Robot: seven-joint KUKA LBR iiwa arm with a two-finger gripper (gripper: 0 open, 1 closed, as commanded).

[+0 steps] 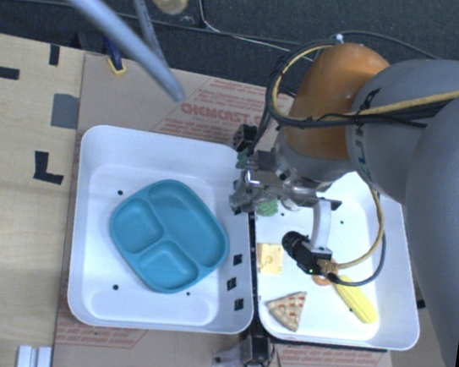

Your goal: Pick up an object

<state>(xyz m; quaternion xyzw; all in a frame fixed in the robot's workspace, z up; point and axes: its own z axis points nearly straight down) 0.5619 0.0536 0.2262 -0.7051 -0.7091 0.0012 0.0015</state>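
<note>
The claw sits low at the right bin's far-left corner; I cannot tell its state. Cheese, pizza slice and corn lie nearer, so it may strike the wall and miss.

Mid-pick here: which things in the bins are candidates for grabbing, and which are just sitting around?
Candidates, right bin:
pizza slice
cheese piece
yellow corn-like item
green item under the gripper

Just lying about:
blue divided plate in the left bin
cardboard sheet under both bins
</note>
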